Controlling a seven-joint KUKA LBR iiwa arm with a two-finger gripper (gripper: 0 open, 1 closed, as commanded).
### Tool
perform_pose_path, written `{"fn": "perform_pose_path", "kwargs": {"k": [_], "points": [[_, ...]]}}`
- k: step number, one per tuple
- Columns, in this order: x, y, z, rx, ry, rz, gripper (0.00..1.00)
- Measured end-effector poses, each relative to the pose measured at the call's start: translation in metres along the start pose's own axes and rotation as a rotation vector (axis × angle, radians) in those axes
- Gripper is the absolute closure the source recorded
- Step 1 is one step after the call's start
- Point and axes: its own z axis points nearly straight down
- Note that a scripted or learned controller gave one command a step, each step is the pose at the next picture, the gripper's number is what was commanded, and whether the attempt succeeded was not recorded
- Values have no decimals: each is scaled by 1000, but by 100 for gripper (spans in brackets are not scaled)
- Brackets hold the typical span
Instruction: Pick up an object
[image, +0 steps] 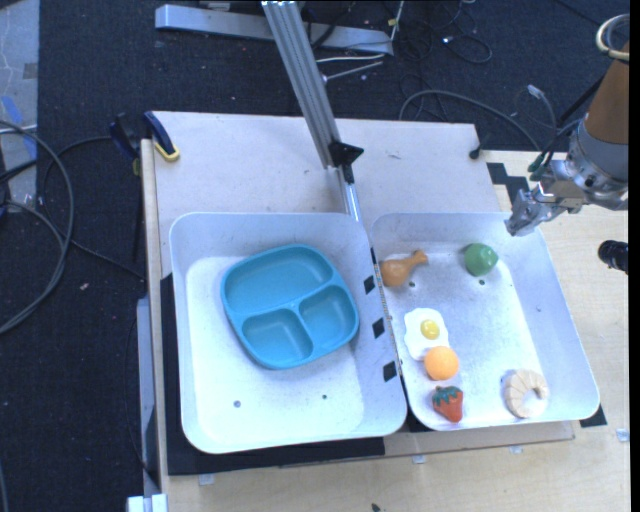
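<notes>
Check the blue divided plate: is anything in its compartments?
Empty. The blue plate in the left bin shows bare blue in all three compartments; the toy foods lie in the right bin.

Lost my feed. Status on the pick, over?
Tool over right bin's far edge, holding nothing. Nearest: green ball, untouched. Nothing in the way.

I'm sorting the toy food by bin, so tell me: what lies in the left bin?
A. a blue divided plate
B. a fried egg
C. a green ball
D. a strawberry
A: the blue divided plate lies alone in the left bin, while the fried egg, strawberry and green ball all sit in the right bin.
</notes>
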Motion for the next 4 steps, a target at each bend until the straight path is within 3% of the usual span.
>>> {"fn": "perform_pose_path", "kwargs": {"k": [1, 4], "points": [[45, -23, -4, 6, 3, -3, 100], [194, -54, 16, 7, 3, -4, 100]]}}
